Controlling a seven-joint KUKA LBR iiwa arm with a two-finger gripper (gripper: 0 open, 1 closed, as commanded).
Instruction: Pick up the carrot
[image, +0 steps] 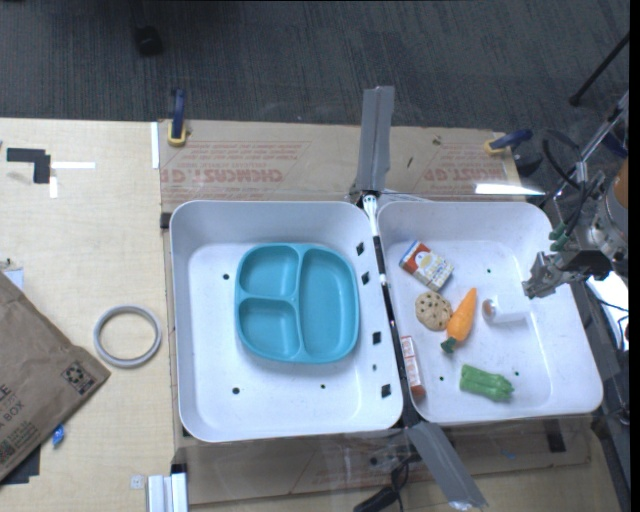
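A pale wooden counter (80, 250) under a dark carpeted floor edge carries two shallow white bins side by side on a sheet of cardboard (260, 165). The left bin (200, 400) holds a teal divided plate (298, 302). On the counter to its left lie a roll of tape (127, 334) and a brown paper bag (35, 380).

In the right bin (560, 390) the carrot (461, 317) lies near the middle, tilted, orange tip toward the far right and green stub toward the near left. Just left of it sits a cookie (433, 310); farther off is a small red-and-white carton (426, 266), and nearer is a green vegetable (486, 384). A small white piece (505, 313) lies between the carrot and the gripper.

The gripper (540, 280) hangs over the bin's right side, well apart from the carrot and to its right. The arm comes in from the right edge with its wrist angled down and leftward. Whether the fingers are spread or pressed together cannot be told; nothing is seen between them.
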